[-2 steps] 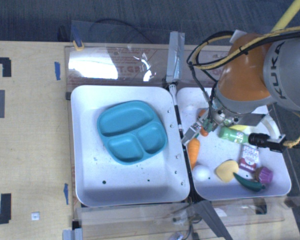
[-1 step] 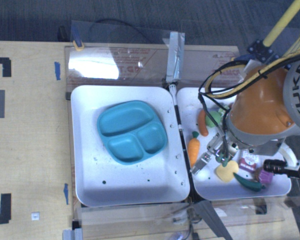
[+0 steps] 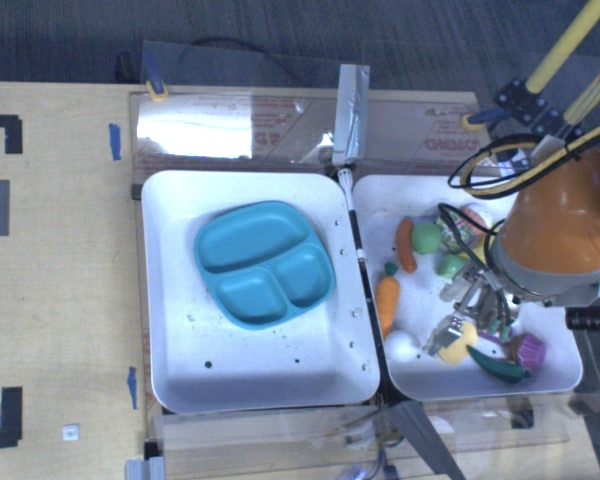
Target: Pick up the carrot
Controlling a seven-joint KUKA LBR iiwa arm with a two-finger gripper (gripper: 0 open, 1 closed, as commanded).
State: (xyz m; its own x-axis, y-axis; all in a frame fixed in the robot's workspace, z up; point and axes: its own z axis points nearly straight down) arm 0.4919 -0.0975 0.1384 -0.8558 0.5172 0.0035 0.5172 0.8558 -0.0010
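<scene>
The carrot (image 3: 387,302) is orange with a small green top and lies along the left wall of the right bin (image 3: 565,368), its top pointing to the far side. My gripper (image 3: 459,320) hangs low over the middle of that bin, to the right of the carrot and apart from it. It sits just above a yellow toy (image 3: 460,347). The grey and orange wrist covers the bin's right part.
A blue divided plate (image 3: 265,262) lies in the left bin (image 3: 170,368). Around the gripper are a red-orange sausage-like toy (image 3: 406,245), green pieces (image 3: 427,236), a white ball (image 3: 402,346), a dark green vegetable (image 3: 500,367) and a purple piece (image 3: 529,348). Cables (image 3: 480,163) loop above the wrist.
</scene>
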